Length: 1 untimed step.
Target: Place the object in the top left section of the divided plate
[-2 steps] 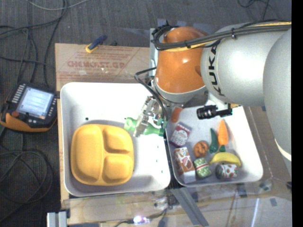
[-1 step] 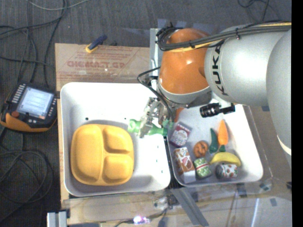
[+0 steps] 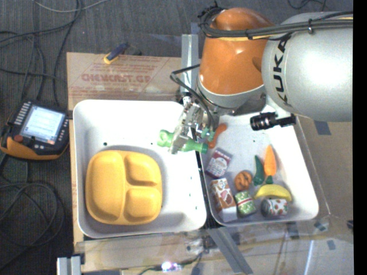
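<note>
Yellow and three-sectioned, the divided plate (image 3: 123, 186) sits in the left bin (image 3: 103, 110), toward its near left side. Right of it, above the seam between the bins, the tool (image 3: 184, 135) hangs with a green object (image 3: 182, 145) at its tip, apparently pinched between the fingers; how wide they stand cannot be told. In the right bin (image 3: 307, 182) lie small packets (image 3: 219, 163), a carrot (image 3: 269, 159), a banana (image 3: 273, 192) and other toy food.
</note>
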Available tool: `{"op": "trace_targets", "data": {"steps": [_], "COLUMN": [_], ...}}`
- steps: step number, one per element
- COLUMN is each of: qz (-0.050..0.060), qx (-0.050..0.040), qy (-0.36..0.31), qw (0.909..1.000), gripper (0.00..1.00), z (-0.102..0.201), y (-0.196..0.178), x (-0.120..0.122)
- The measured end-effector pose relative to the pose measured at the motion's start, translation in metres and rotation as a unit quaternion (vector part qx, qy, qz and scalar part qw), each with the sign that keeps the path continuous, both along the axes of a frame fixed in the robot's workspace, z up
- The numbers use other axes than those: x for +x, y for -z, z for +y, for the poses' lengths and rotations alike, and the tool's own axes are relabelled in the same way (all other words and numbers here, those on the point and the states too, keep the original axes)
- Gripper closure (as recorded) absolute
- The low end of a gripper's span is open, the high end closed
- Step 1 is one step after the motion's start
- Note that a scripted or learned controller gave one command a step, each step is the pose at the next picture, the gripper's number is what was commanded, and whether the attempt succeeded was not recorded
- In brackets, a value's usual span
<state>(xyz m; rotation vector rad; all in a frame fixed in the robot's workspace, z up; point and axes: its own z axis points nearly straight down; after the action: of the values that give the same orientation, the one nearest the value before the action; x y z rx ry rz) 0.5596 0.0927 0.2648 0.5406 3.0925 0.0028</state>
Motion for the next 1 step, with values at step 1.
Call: {"op": "trace_targets", "data": {"steps": [1], "qz": [0.002], "qx": [-0.0015], "qy": [-0.014], "qw": [0.9999], "gripper": [1.00], "z": [0.0274], "y": [0.0671], "x": [0.0154]}}
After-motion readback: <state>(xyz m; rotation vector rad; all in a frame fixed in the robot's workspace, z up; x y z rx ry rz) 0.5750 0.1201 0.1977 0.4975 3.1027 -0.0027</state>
